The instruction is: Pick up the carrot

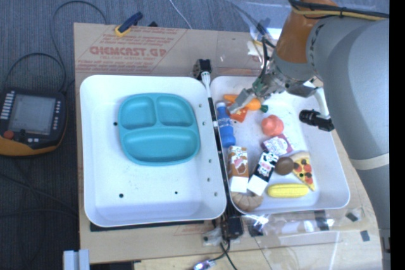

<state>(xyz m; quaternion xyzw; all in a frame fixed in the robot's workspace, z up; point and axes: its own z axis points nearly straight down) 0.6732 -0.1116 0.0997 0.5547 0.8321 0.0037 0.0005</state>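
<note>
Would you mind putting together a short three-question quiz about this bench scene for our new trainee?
1. True or false: the blue divided tray lies in the left bin.
2. Which item lies nearest the front edge of the right bin? A) the corn cob B) the tomato C) the blue bottle
3. Fill in: the gripper is over the orange ____ at the back of the right bin.

Key: 1. True. 2. A. 3. carrot.
</note>
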